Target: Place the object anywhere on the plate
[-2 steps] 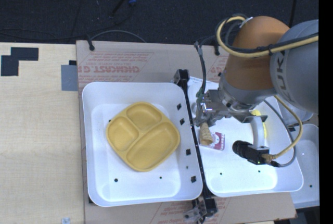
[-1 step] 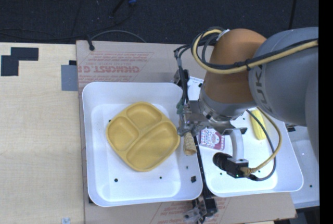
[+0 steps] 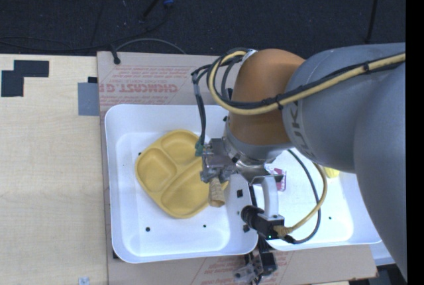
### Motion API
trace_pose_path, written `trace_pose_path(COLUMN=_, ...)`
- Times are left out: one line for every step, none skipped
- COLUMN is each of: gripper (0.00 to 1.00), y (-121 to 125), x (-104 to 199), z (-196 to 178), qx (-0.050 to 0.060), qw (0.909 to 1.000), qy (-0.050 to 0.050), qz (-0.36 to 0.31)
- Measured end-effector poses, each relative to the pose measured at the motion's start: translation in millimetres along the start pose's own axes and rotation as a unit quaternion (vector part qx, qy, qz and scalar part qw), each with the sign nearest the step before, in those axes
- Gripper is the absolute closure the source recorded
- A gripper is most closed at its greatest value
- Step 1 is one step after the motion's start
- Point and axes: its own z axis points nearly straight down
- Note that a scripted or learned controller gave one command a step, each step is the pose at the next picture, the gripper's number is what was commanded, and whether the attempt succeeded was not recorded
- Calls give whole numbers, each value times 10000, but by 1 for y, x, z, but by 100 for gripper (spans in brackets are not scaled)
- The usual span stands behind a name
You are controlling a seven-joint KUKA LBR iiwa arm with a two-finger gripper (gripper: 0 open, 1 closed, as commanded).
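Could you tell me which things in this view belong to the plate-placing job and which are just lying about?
Job:
- yellow plate
- cork-like object at the plate's right edge
- hand

Lying about:
- pink item in the right bin
- yellow item partly hidden by the arm

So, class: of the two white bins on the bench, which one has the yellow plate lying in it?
The left bin, the one farther from the arm's base: the divided yellow plate lies in it, with a cork-like object at the plate's right edge.

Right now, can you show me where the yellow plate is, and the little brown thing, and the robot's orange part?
yellow plate [image 3: 161, 168]: camera view, on its left compartment.
cork-like brown object [image 3: 216, 195]: camera view, on its side, at the plate's right edge.
orange band [image 3: 262, 101]: camera view, on its rounded top.
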Motion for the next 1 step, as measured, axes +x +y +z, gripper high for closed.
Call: trace_pose_path(gripper=0, y=1, x=-2, z=-1, qx=-10, qw=10000, qy=-6, qz=20)
